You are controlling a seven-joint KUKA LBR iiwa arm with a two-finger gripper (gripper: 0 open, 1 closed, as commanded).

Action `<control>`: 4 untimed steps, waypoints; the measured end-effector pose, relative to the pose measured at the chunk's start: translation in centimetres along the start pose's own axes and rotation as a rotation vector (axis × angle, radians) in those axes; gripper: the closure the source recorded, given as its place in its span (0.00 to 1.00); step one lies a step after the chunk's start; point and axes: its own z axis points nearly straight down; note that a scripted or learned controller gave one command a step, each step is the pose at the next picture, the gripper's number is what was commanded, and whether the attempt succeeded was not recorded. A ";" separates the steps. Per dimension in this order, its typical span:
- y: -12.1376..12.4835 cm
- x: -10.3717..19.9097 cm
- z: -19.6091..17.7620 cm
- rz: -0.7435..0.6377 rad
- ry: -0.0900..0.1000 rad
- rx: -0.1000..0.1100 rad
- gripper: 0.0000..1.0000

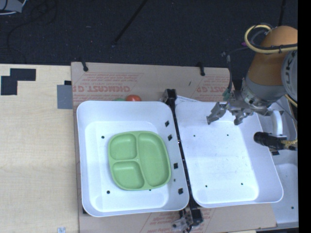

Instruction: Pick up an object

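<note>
— Where is the thing to be picked found?

— A green divided plate (139,159) is seen lying flat in the left bin (92,115); the gripper (227,115) is held over the far edge of the right bin (262,188), well apart from it, its fingers spread with nothing between them.

— How is it judged to handle?

— It is taken for light, stiff, smooth plastic; slipping is to be expected; a raised rim or divider ridge is best pinched.
</note>
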 end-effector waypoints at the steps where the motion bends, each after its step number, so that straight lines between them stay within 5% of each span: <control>1: 0.3 0.0 -0.8 -0.002 -0.002 -0.014 0.00; 3: 1.0 -0.4 10.6 -0.001 -0.001 -0.007 0.00; 4: 1.0 -0.2 12.5 -0.002 -0.001 -0.011 0.00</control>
